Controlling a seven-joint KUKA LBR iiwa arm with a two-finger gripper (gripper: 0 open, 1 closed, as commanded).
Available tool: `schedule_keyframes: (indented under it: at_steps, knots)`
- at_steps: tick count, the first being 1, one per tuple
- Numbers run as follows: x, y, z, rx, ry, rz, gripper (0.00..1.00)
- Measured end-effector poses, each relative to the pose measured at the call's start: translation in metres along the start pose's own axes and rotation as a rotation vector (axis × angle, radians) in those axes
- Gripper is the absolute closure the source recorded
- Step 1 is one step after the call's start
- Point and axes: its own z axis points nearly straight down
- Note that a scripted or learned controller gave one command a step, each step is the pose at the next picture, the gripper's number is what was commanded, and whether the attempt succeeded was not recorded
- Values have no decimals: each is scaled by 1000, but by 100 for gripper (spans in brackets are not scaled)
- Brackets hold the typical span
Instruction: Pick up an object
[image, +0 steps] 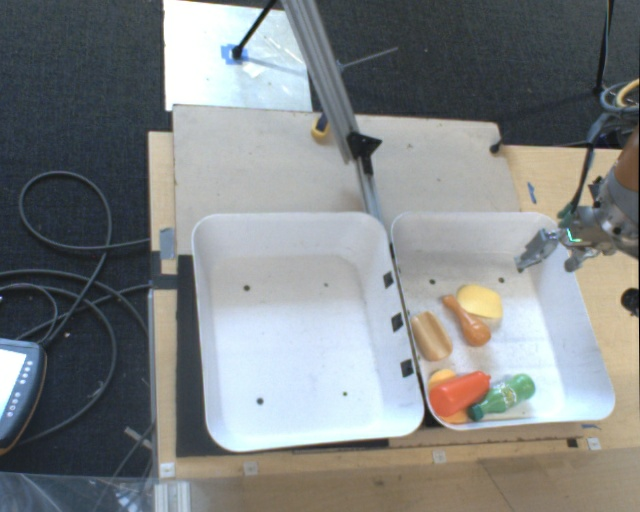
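Objects for picking all sit in the right-hand shallow white plastic bin (575, 300), bunched toward its near-left corner. The left-hand shallow white plastic bin (290, 235) beside it shows just a few dark specks on its floor.

Going across the pile from the left: a tan, bun-shaped toy hot dog (432, 335) lies close to the wall between the two bins, its long axis running roughly away from me and toward me. Just right of it is an orange-brown toy drumstick (468, 322), slanting up-left to down-right, its fat end touching a pale yellow rounded plastic piece (481, 299). Nearer the front rim, a red toy pepper-like piece (460, 388) lies almost crosswise on a yellow piece, and a green plastic bottle toy (505, 396) lies beside it, long axis also crosswise, tilting slightly up to the right.

Farthest right, the metal two-finger claw (553, 252) hangs over the far right part of that bin, above bare floor. I cannot tell whether it is spread or closed; nothing is seen in it. From it, the nearest pieces, the yellow one and the drumstick, lie down and to the left; so I'd judge the reach must go that way.

No brand, label or readable writing anywhere on the toys, bins or wooden desk (430, 160).
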Motion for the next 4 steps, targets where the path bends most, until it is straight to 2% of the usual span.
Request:
schedule_keyframes:
  at_steps: [1,3,4]
  knots:
    - [0,1,-2,-4,-2,-2,0]
    - [9,4,118,-4,0,0,0]
    - [8,6,116,-10,-3,-1,0]
